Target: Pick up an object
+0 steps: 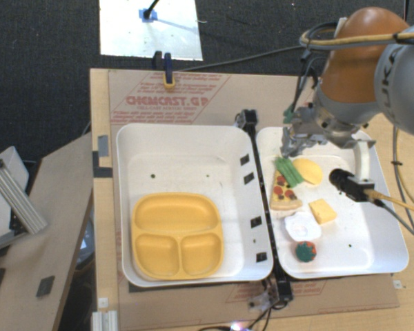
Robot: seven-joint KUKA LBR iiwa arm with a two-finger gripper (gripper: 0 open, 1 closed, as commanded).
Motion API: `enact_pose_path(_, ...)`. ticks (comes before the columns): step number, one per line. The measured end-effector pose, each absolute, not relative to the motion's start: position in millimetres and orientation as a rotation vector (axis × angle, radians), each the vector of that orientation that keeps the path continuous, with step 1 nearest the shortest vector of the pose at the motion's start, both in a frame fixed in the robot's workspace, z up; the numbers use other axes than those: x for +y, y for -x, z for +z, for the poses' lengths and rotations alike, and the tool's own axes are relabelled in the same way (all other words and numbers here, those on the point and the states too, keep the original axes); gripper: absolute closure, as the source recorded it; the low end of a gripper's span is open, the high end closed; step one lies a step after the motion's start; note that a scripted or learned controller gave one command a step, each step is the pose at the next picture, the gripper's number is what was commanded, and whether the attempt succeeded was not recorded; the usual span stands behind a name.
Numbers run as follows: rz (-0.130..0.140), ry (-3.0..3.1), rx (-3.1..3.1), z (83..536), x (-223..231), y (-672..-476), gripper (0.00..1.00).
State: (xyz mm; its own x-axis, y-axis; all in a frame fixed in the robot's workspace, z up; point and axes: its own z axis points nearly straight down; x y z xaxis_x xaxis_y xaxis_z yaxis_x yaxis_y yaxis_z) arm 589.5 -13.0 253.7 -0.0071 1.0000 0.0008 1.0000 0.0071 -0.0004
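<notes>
Six small things lie in the right bin, all toward its left half. A green strip is farthest. Its near end touches a pizza slice, and a pale yellow disc sits just to its right. Nearer come a yellow block, a white round piece and a green ball with a red patch. The left bin holds a yellow divided tray.

The gripper hangs low over the far left part of the right bin, just beyond the far end of the green strip. From this slanted angle I cannot tell whether it is apart or together, and nothing shows clamped in it.

The step in hand looks like the descent onto a chosen thing, most likely the green strip or the disc beside it. That cluster is crowded, since strip, slice and disc touch or nearly touch. A good grasp would close across the strip's narrow width and come straight down over its middle, so the neighbours are not dragged along.

The bin's left wall is close, so the approach should stay clear of it. If the cluster proves awkward, the yellow block stands apart from the rest and its flat sides should offer an easier hold.
</notes>
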Motion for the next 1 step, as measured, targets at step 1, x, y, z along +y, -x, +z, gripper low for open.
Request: enact_pose_path(1,0.001,2.213,-2.228,236.9,24.6,-560.7,1.00)
